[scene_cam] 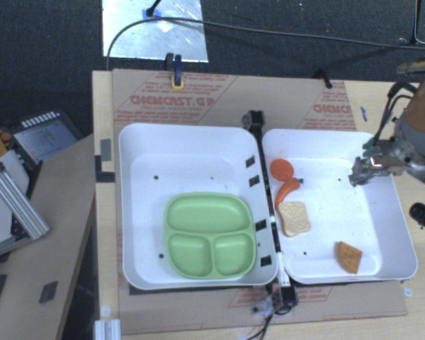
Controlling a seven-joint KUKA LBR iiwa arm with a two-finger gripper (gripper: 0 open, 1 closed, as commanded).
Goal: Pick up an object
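The right bin [382,211] holds three objects. An orange spoon-like piece [283,175] lies near its left wall. Just below it sits a slice of toast [294,218]. An orange-brown wedge [349,256] rests toward the bin's front right. My gripper [363,171] hangs over the bin's right half, well to the right of the spoon and above the wedge. It is small and seen from the side. Nothing shows between its fingers.
The left bin [149,154] holds a green three-compartment plate [209,234]. A black divider clip strip [263,190] runs between the bins. The arm's body [418,133] enters from the right edge. A cable [269,30] crosses the back of the bench.
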